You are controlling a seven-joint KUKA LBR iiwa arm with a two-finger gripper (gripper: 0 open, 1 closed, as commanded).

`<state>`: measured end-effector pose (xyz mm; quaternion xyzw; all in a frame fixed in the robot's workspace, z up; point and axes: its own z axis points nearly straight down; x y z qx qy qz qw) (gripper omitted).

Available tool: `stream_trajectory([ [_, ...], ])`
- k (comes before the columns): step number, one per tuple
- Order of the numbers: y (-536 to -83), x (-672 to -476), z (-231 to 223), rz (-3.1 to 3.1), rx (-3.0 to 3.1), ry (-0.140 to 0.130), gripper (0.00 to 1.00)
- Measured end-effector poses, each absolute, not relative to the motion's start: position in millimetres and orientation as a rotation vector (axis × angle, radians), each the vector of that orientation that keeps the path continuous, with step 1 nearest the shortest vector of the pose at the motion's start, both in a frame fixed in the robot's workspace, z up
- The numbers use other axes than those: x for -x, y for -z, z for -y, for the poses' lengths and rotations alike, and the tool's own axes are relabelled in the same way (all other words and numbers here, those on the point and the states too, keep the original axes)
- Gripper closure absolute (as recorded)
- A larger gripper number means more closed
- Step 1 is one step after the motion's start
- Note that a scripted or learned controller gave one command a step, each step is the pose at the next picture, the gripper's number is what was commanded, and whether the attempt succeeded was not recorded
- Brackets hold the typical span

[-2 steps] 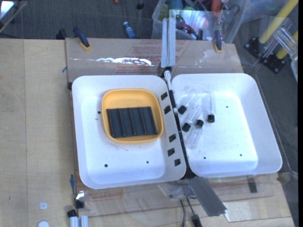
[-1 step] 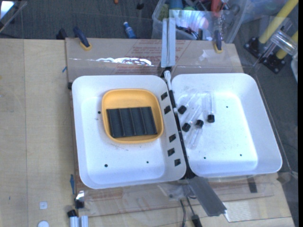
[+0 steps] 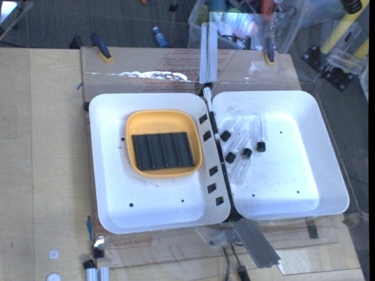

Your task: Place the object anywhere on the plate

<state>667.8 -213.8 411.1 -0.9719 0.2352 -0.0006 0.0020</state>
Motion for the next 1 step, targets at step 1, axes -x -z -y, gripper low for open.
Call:
stream_trajectory([
  [1, -434.3, -667.9, 220.0, -0.309, 3.122, 0.003, 1.0],
])
